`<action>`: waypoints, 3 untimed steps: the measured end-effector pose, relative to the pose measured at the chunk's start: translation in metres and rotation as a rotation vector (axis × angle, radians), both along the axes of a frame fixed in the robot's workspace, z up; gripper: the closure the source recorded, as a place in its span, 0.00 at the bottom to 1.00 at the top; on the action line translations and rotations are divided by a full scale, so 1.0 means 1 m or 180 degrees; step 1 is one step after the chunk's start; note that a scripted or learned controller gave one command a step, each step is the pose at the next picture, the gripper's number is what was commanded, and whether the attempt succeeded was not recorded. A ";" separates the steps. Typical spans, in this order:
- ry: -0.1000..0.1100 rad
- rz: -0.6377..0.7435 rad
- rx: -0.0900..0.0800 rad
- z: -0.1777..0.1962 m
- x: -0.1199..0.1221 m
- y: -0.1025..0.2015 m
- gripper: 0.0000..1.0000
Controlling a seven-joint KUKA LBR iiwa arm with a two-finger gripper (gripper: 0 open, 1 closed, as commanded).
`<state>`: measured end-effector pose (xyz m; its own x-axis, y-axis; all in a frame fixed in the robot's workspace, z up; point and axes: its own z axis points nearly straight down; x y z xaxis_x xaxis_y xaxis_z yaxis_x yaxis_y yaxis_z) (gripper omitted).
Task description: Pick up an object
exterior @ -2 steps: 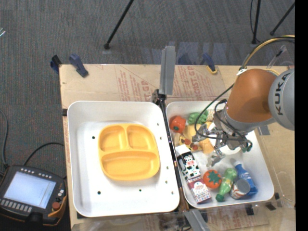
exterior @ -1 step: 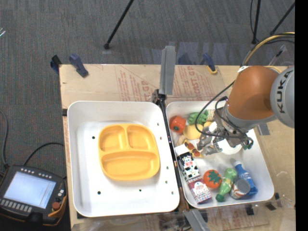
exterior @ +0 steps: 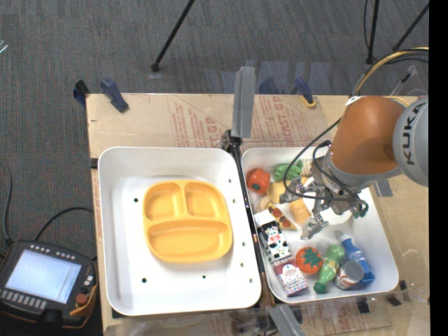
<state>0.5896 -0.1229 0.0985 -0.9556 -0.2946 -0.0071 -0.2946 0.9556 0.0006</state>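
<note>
Toys fill the right bin (exterior: 383,238) on the bench (exterior: 175,117): a red pepper (exterior: 257,180), a tomato (exterior: 309,259), a cow-print carton (exterior: 274,241), a pink box (exterior: 290,277), a blue bottle (exterior: 356,256) and a pale yellow wedge (exterior: 299,211). The pincer (exterior: 323,214) hangs low over that wedge and the bin's middle; whether its tips are spread or closed I cannot tell. A yellow divided plate (exterior: 187,220) lies in the left bin (exterior: 119,180).

I see a brown board surface (exterior: 168,117) carrying two white bins: the left bin (exterior: 119,257) and the right bin (exterior: 381,247), touching side by side.
</note>
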 end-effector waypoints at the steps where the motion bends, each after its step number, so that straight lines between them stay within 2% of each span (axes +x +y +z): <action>1: 0.0019 0.0107 0.0000 -0.011 0.023 0.007 0.00; 2: 0.0016 0.0720 -0.0005 -0.011 -0.026 -0.052 0.00; 3: 0.0007 0.0960 0.0015 -0.011 -0.026 -0.082 0.00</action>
